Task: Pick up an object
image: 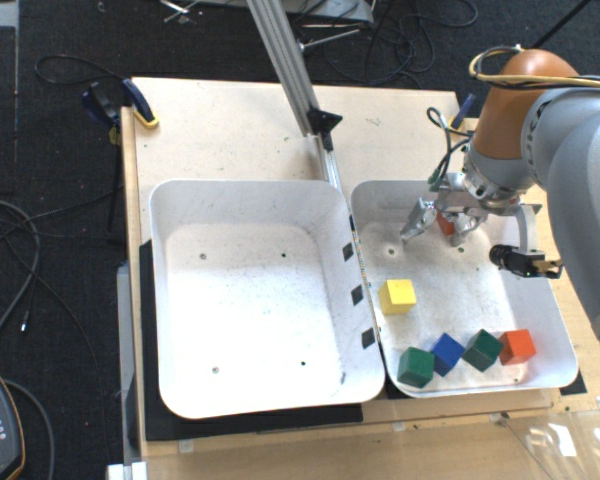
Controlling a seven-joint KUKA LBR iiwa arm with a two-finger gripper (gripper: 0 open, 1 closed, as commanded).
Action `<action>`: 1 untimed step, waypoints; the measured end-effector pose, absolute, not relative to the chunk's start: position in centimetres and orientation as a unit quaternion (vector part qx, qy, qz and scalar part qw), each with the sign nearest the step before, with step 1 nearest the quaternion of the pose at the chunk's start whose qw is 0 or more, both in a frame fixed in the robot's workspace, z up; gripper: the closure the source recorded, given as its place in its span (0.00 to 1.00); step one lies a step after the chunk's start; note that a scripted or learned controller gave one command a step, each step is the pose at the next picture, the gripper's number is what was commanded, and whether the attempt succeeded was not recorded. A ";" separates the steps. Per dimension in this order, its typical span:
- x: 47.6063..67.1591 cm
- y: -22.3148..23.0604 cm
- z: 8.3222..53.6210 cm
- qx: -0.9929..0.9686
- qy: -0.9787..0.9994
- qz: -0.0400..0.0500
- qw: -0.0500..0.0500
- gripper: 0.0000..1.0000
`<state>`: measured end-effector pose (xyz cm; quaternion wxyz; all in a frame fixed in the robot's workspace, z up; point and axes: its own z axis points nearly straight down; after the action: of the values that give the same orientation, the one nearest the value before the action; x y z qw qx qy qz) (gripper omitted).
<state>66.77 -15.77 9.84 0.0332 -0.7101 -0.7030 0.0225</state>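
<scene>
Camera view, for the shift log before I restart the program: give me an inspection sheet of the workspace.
Surface: wooden bench, two white bins side by side.
Job's things: right bin holds yellow block, two green blocks, blue block, orange block.
Clutter: clamp at the bench's far left corner.
Tool: low over the right bin's far end, something red between its fingers.
Cables: loose on the floor around the bench.
Surroundings: metal post, dark carpet.

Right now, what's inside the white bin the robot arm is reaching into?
The right bin holds a yellow block, two green blocks, a blue block, an orange block and something red at the gripper. The arm covers the far corner.
</scene>
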 end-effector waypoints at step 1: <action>59.0 -12.2 9.5 -0.707 -0.707 0.001 0.003 0.00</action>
<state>58.96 -12.24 9.48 0.0028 -0.7074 -0.7068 0.0011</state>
